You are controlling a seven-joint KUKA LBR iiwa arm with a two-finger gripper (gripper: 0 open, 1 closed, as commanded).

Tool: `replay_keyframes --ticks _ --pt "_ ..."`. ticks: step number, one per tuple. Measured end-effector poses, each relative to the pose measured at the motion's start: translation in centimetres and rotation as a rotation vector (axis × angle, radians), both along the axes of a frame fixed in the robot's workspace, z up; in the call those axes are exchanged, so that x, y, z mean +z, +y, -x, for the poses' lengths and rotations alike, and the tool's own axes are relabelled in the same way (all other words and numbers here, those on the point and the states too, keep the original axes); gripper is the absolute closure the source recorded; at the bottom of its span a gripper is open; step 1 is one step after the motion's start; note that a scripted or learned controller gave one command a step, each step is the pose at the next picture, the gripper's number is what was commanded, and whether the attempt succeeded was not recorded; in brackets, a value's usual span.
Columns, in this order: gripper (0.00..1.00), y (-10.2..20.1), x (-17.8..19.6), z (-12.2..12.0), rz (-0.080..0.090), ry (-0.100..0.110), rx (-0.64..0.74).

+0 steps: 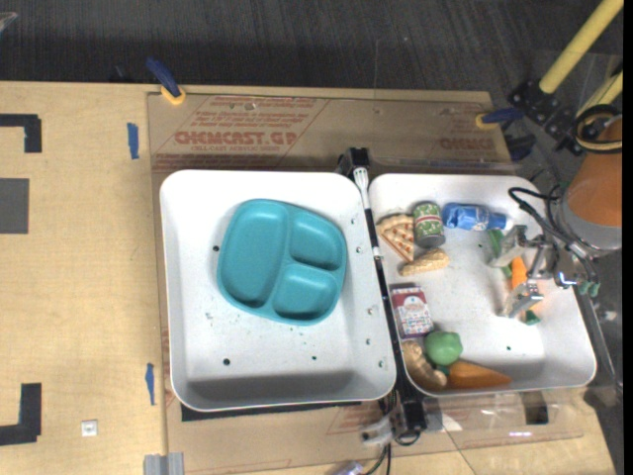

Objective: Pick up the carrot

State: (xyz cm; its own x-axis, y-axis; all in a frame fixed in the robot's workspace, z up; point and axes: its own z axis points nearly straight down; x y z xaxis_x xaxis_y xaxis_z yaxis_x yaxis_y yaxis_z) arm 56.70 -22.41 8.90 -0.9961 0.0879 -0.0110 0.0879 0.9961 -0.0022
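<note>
An orange tapered carrot (pixel 481 373) lies along the front wall of the right bin (pixel 569 359), its tip pointing right, beside a green round fruit (pixel 444 347). My gripper (pixel 527 283) is low over the right side of that bin, behind and to the right of the carrot and apart from it. A small orange piece (pixel 517 269) with green bits (pixel 496 242) shows right at the gripper. Whether it is held is not visible.
The right bin also holds a waffle-like piece (pixel 398 236), a small can (pixel 427 222), a blue packet (pixel 473 216), a bread piece (pixel 423 261), a red box (pixel 410 311) and a cookie (pixel 423 366). A teal divided plate (pixel 282 260) lies in the left bin (pixel 198 344).
</note>
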Motion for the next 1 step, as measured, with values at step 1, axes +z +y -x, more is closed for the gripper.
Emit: replay_keyframes --ticks 1 --pt "1.0 -0.07 1.45 -0.4 0.005 -0.013 0.001"
